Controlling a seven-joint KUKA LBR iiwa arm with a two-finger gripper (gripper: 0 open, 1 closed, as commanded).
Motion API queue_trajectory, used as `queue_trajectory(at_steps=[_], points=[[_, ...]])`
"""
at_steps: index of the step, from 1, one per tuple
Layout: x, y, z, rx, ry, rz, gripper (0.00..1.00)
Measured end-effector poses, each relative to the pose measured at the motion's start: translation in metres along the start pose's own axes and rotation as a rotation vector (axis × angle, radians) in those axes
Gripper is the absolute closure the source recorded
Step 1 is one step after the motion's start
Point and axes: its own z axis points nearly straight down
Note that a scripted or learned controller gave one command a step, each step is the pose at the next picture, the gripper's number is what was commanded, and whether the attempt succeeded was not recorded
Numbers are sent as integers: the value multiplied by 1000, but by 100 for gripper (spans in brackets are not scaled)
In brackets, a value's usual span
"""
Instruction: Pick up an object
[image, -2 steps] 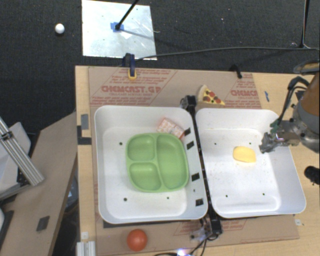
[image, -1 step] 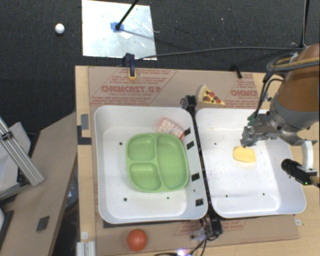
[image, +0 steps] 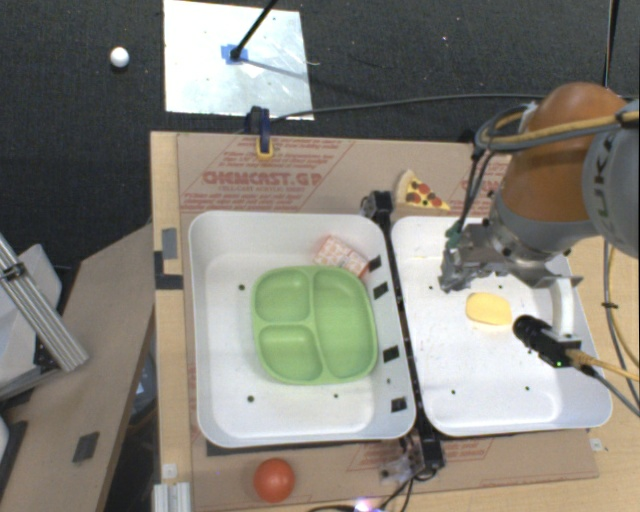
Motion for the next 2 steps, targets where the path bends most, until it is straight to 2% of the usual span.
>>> queue_trajectory(at_steps=[2], points=[[110,22,-5,-1,0,1,100]])
